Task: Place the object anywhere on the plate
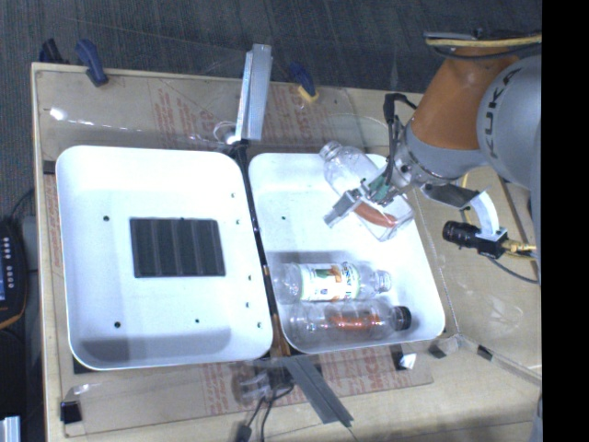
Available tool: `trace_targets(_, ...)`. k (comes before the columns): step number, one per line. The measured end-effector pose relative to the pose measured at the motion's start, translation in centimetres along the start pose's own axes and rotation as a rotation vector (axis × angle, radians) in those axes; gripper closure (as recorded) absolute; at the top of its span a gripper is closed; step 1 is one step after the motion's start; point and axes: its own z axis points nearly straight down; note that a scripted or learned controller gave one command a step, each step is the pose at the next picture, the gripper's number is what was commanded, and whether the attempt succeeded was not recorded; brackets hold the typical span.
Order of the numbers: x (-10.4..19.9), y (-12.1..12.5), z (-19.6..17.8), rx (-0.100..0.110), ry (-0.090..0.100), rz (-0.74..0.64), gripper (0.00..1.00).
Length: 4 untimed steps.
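Left bin (83,247) floor open around dark plate (178,247), bottles (336,282) crowding right bin's (285,201) near edge

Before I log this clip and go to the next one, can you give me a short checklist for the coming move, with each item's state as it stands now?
1. Bottle between the gripper fingers: cannot tell. The gripper sits against a clear bottle in the right bin, but a grasp is not visible.
2. Target visible: ok. The dark ribbed plate lies in the left bin.
3. Plate surface free: ok, nothing lies on it.
4. Other bottles apart from the gripper: ok. The labelled bottle and the capped bottle lie at the bin's near end.
5. Bottle lifted off the bin floor: cannot tell.
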Motion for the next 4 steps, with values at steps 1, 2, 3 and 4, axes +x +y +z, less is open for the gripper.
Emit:
trace_targets(1,0.7,6.4,-6.9,-0.001,0.000,-0.060,1.00)
trace_targets(2,1.1,4.3,-3.2,0.001,0.001,-0.098,1.00)
trace_targets(3,2.6,7.9,9.9,0.001,0.002,-0.244,1.00)
trace_targets(4,9.1,11.7,2.0,-0.002,-0.001,-0.546,1.00)
